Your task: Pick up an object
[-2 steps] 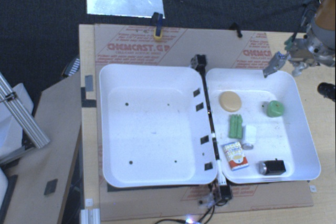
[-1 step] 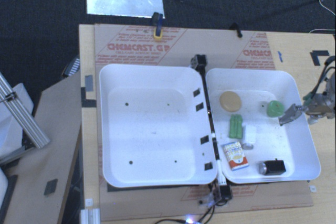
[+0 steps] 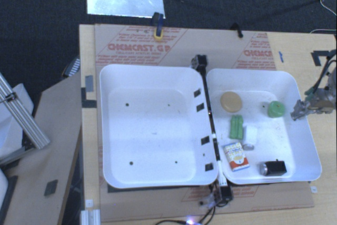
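The gripper (image 3: 301, 109) sits at the right rim of the right bin (image 3: 303, 137), just outside the wall, and whether it is released or clenched cannot be told at this size; nothing is seen in its grasp. All the objects lie in the right bin. The green round object (image 3: 275, 109) is nearest the gripper, close to the right wall with little room on that side. The tan disc (image 3: 230, 101) lies toward the back left of the bin, with bare floor between it and the green round object. Just in front of the disc is the green block (image 3: 236, 127), and a small white piece (image 3: 250, 136) lies just beside it on the right. The red and white box (image 3: 236, 156) lies near the front left corner, close to the divider between the bins. The black cylinder (image 3: 273, 168) lies close to the front wall. The left bin (image 3: 110, 113) offers wide open floor.
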You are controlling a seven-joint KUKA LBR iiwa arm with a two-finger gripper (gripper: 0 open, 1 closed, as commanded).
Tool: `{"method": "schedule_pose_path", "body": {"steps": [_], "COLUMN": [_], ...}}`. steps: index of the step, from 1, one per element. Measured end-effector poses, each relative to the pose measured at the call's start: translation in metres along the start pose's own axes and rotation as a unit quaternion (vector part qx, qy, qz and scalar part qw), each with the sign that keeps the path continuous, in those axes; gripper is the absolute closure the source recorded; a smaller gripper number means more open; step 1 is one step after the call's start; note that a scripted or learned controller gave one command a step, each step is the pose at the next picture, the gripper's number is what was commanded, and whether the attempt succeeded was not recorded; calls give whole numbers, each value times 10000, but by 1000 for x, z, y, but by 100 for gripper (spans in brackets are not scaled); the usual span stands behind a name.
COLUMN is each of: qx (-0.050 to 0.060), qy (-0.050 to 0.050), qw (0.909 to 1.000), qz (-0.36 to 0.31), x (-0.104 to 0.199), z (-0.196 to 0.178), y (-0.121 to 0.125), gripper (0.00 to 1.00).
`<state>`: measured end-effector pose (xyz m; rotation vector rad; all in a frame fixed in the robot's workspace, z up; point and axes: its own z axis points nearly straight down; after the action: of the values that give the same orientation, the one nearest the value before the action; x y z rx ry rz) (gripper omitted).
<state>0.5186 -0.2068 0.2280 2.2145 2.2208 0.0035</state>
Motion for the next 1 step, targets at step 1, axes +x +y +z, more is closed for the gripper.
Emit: {"method": "schedule_pose_path", "body": {"steps": [1], "qx": [-8], "qy": [1], "qw": [10000], "qz": [-19], "x": [1], "z": [-9], "y": [64], "gripper": [100]}}
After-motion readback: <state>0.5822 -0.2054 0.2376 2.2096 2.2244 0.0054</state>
